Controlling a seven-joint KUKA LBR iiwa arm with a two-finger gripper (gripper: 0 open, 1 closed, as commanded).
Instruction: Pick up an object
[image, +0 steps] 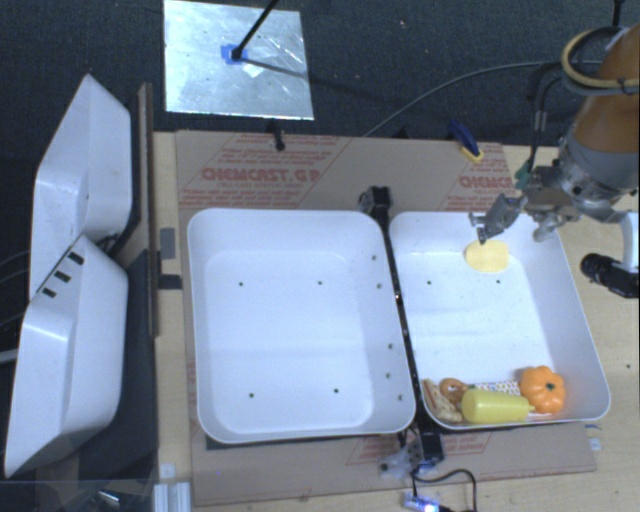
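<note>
My gripper (513, 231) hangs over the back of the right bin (570, 300), its jaws spread apart and open with nothing between them. One fingertip (482, 235) is just above the far edge of a flat pale-yellow disc (488, 258) lying on the bin floor. Along the front wall of the same bin lie an orange pumpkin-shaped toy (542, 388), a yellow cylinder-like piece (494, 405) and a tan pretzel-shaped piece (446, 394), packed close together.
The left bin (290, 320) sits beside the right one, a black divider clamp (376, 199) between their back corners. White covers (75, 280) stand off the bench's left side. A shiny metal sheet (238, 60) lies beyond the cardboard.
</note>
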